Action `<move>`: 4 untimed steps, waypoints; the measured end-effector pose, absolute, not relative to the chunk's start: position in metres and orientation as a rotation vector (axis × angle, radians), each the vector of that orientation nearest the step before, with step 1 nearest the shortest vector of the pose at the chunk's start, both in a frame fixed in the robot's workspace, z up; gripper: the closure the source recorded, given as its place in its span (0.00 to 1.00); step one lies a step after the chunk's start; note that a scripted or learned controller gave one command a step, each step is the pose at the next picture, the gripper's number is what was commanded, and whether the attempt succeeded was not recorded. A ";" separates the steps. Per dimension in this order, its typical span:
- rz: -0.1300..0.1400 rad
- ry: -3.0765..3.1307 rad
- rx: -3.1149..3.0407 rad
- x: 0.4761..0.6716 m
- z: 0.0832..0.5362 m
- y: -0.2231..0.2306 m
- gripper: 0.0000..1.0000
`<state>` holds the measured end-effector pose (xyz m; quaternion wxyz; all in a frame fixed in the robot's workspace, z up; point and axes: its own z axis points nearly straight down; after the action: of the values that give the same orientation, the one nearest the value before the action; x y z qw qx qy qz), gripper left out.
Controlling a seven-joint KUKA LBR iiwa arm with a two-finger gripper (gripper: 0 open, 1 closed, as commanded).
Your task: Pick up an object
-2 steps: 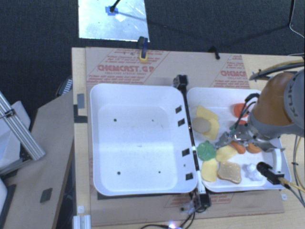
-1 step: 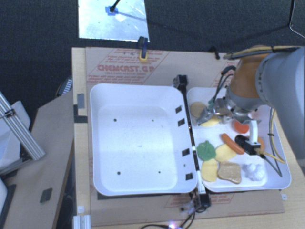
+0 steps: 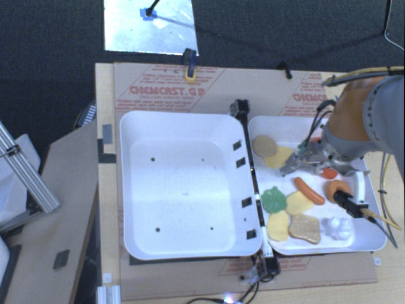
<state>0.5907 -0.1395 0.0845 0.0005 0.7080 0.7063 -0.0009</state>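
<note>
The pincer (image 3: 292,165) is lowered in the right bin (image 3: 367,233) beside a yellow piece (image 3: 279,157); its opening cannot be told. One item should be centred before closing.

The grey arm (image 3: 386,116) reaches in from the right edge of the camera view, its bulky last link slanting down and to the left. An orange band (image 3: 347,116) wraps the arm just above the wrist. Below the band the wrist narrows into the gripper (image 3: 292,164), which points left and slightly downward, low over the right-hand bin (image 3: 367,236), its metal fingers (image 3: 290,167) close together.
</note>
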 end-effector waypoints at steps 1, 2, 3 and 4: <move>-0.003 2.223 2.224 0.535 0.084 -0.130 0.00; 0.003 2.221 2.217 0.539 0.095 -0.130 1.00; 0.017 2.227 2.202 0.591 0.191 -0.075 1.00; -0.003 2.214 2.222 0.606 0.171 -0.162 1.00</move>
<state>0.6057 -0.1625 0.1705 0.0025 0.7085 0.7057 -0.0011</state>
